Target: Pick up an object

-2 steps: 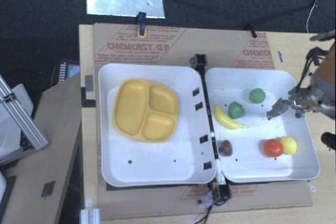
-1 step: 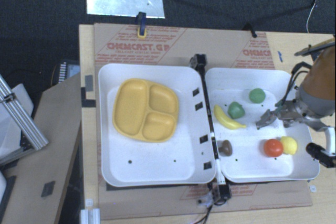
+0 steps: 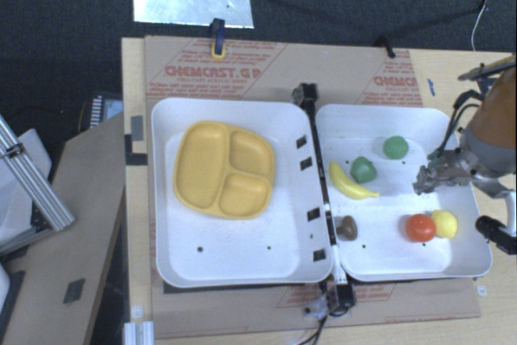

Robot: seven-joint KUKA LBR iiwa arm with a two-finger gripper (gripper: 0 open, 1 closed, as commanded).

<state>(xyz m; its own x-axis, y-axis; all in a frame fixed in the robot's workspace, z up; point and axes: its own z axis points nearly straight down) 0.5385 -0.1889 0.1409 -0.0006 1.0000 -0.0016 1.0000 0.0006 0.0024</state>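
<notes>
The right bin (image 3: 464,258) holds a green ball (image 3: 395,147), a darker green fruit (image 3: 363,169), a yellow banana (image 3: 351,183), a small brown piece (image 3: 347,228), a red tomato (image 3: 419,228) and a yellow lemon (image 3: 445,224). My gripper (image 3: 426,180) hangs over the right side of this bin, just above the tomato and lemon in the view and right of the green fruit. Nothing is visibly held in it.
The left bin (image 3: 170,254) carries a yellow divided plate (image 3: 224,170). A black hinge strip (image 3: 319,190) runs between the bins. The grey arm with its orange band (image 3: 493,125) enters from the right edge.
</notes>
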